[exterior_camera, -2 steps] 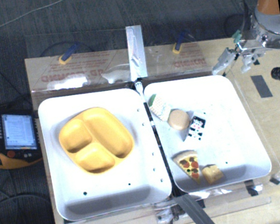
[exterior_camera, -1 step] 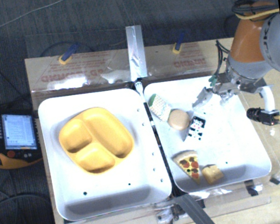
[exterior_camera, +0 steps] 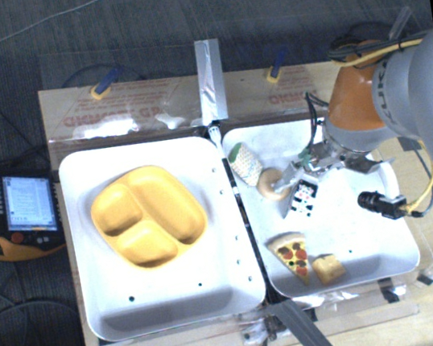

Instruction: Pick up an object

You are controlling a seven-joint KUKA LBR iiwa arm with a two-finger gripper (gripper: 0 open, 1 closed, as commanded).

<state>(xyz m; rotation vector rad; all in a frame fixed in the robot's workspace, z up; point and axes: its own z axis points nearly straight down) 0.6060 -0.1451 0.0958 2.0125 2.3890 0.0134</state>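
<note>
The right bin (exterior_camera: 380,252) holds several small items. A white-and-green patterned piece (exterior_camera: 243,162) lies at its upper left. Just below it sits a tan mushroom-shaped toy (exterior_camera: 268,182). A black-and-white dotted block (exterior_camera: 303,197) lies near the middle. A pizza slice (exterior_camera: 293,254) and a tan bread-like chunk (exterior_camera: 328,268) rest near the front wall. My gripper (exterior_camera: 302,172) hangs low over the bin's middle, just right of the mushroom toy and right above the dotted block. Its tip blends into the block and the white floor.
The left bin (exterior_camera: 132,308) holds a yellow divided plate (exterior_camera: 148,215). A black plug on a yellow cable (exterior_camera: 377,201) hangs over the right bin's right side. A handheld pendant (exterior_camera: 18,209) lies left of the bench. The arm's orange band (exterior_camera: 352,102) is above the bin's back right corner.
</note>
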